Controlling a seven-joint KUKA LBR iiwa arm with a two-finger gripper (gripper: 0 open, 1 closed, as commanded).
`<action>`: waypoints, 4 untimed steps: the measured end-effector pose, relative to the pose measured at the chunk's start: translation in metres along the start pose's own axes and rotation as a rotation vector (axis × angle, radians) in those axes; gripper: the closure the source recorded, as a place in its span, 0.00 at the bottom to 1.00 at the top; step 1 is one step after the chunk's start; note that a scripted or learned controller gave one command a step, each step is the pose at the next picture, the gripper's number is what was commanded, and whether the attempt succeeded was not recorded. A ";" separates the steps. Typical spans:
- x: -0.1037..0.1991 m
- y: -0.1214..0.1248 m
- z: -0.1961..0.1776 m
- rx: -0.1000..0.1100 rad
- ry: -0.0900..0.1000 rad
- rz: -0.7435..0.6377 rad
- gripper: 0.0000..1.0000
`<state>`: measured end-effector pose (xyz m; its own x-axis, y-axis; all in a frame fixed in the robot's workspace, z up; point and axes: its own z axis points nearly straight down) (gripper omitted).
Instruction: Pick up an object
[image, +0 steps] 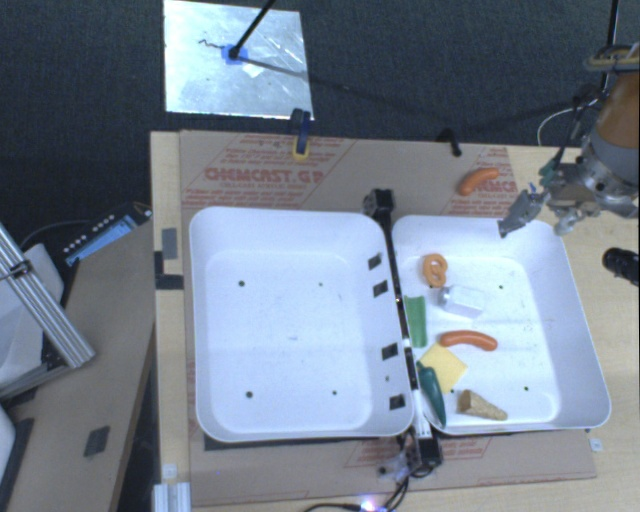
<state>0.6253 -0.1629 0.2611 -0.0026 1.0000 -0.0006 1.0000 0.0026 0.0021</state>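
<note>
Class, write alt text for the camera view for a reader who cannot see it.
A robot gripper hangs open over the far right corner of the right bin, holding nothing. That bin holds small toy foods, including a sausage and a yellow wedge; another sausage lies outside on the bench.

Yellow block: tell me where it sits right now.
The yellow block lies in the right bin, near its front-left corner, just below the orange sausage and above the tan wedge.

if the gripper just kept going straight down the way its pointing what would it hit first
Probably the bare floor of the right bin near its back right corner. The gripper hangs above that rim area, apart from the items, though depth is unclear.
</note>
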 end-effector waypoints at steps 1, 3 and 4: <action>0.075 0.026 0.106 0.008 0.005 -0.008 0.00; 0.085 0.045 0.075 -0.003 0.001 -0.004 1.00; 0.096 0.044 0.076 0.000 0.001 -0.004 1.00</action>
<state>0.6691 -0.0668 0.1850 -0.0062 1.0000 0.0000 1.0000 0.0062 0.0025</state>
